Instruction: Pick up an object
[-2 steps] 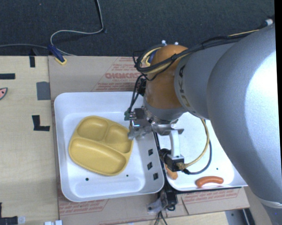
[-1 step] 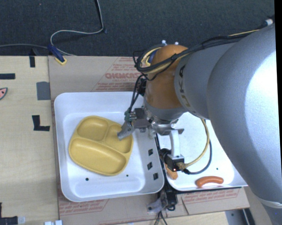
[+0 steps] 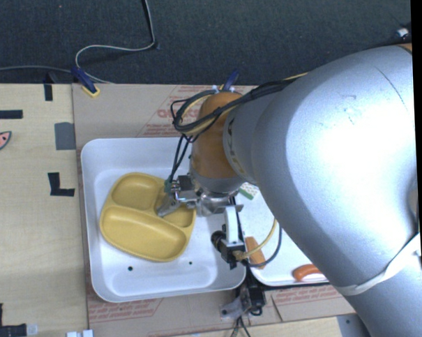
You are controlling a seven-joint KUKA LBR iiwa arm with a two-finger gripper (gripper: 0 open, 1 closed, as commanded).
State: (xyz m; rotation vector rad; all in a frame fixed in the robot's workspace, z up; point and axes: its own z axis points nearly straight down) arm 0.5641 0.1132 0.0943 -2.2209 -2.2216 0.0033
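1. The arm (image 3: 337,173) is reaching in from the right and is covering most of the right bin (image 3: 282,274), its grey bulk hanging over the counter (image 3: 32,228) and its orange band (image 3: 210,150) sitting just above the wrist.
2. The left bin (image 3: 94,204) is lying to the left of the arm, and it is serving here as the landmark for everything else.
3. The yellow two-part dish (image 3: 140,220) is resting inside the left bin, filling its left and middle part; its long axis is running from the bin's upper middle down toward the lower middle, slightly slanted.
4. The jaws (image 3: 172,199) are hovering at the dish's right rim, near the middle of the left bin; the dish is lying to the left of and below them, touching or almost touching at the rim where its two hollows meet.
5. Whether the jaws are spread or pressed together is something the view is not making clear, since the metal tips are blurring into the rim; a grip on the dish cannot be confirmed.
6. A small orange piece (image 3: 306,271) is lying in the right bin, to the right of the left bin's lower corner, well apart from the jaws.
7. Judging from this, the dish is the nearer target, and the coming move is likely depending on the jaws straddling that thin right rim across the dish's long axis.
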